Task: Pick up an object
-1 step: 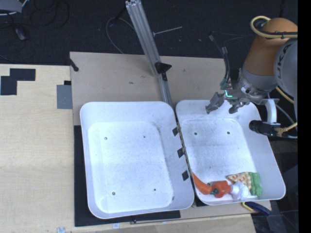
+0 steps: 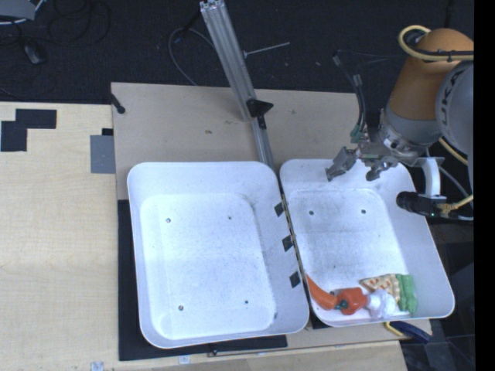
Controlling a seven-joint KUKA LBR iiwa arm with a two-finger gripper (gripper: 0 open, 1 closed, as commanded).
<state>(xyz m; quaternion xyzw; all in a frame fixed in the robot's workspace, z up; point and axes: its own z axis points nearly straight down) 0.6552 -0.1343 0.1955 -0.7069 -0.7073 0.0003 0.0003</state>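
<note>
The small orange-red pepper-shaped toy (image 2: 349,300) lies in your right white bin (image 2: 340,222) — near corner (beside other bits); the grey two-finger gripper (image 2: 357,167) hovers well apart, fingers spread, holding nothing.

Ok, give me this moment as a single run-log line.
gripper: open, above right bin's far edge, holding nothing | right bin: toys clustered at near edge | left bin | task: no object picked yet
</note>
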